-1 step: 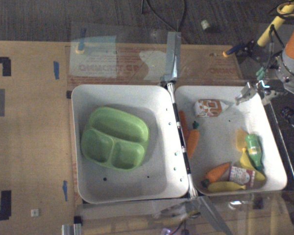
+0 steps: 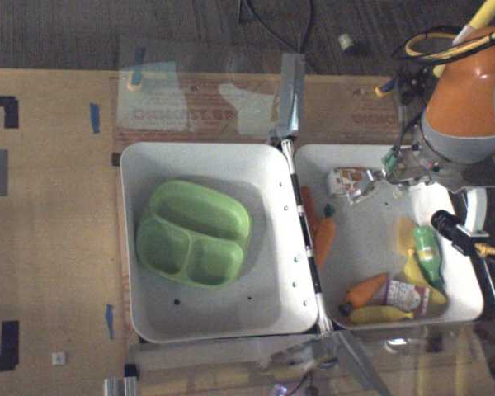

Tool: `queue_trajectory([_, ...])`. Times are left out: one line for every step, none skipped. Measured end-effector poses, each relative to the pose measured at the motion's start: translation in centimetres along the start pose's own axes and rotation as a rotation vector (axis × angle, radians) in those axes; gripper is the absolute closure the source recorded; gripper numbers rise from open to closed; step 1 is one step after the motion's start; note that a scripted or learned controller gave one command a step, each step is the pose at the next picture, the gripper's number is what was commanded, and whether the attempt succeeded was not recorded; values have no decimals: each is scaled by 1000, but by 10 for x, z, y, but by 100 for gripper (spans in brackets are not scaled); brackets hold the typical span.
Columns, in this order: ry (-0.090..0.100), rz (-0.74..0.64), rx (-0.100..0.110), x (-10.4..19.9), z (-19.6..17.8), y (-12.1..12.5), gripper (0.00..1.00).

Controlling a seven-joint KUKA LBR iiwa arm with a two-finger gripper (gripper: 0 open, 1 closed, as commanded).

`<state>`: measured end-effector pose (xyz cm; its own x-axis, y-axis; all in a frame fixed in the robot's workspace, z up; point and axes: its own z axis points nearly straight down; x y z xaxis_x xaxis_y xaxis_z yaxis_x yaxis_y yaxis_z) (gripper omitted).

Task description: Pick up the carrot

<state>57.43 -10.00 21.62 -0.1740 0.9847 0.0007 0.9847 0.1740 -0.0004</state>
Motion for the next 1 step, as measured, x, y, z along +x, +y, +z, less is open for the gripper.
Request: queue_trajectory([-2,-176,-4,40,31,43,0])
